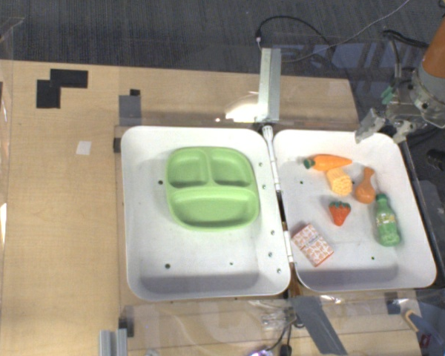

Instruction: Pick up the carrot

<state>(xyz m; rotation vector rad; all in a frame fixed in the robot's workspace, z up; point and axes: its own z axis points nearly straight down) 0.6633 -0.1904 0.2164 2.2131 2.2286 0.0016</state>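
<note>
Reaching in from the right edge of the camera view, the arm shows its orange band near the top corner, with the grey wrist below it angled down and leftward toward the far right corner of the right bin. The gripper hangs over that bin's upper right rim, well apart from everything inside; whether it is parted or closed cannot be told from this angle. The carrot lies on its side in the upper part of the right bin, green end pointing left, nothing covering it. Just below it sits a yellow corn piece, touching or nearly touching the carrot's underside. To the right of the corn lies an orange drumstick-shaped item, and below that a green bottle lies lengthwise near the right wall. A strawberry rests near the middle, with a small patterned box lower left. The left bin holds a green divided plate.
</note>
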